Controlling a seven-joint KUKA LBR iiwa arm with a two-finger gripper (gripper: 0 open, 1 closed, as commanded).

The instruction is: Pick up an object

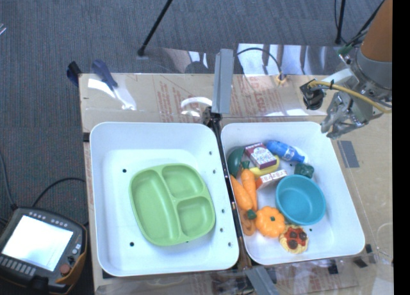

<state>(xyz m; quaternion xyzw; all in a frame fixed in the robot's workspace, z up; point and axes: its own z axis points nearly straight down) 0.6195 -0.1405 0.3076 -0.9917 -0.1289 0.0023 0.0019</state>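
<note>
The toys sit crowded in the right bin, filling its left and middle, with bare white floor along its right wall and near corner. A blue bowl lies open-side up, just beside a small orange pumpkin and a pizza slice; carrots lie along the left wall, a maroon carton and a blue bottle toward the far side. The left bin holds a green divided plate, ringed by free floor. The gripper hangs over the right bin's far right corner, apart from the toys; whether it is clenched or released I cannot tell
</note>
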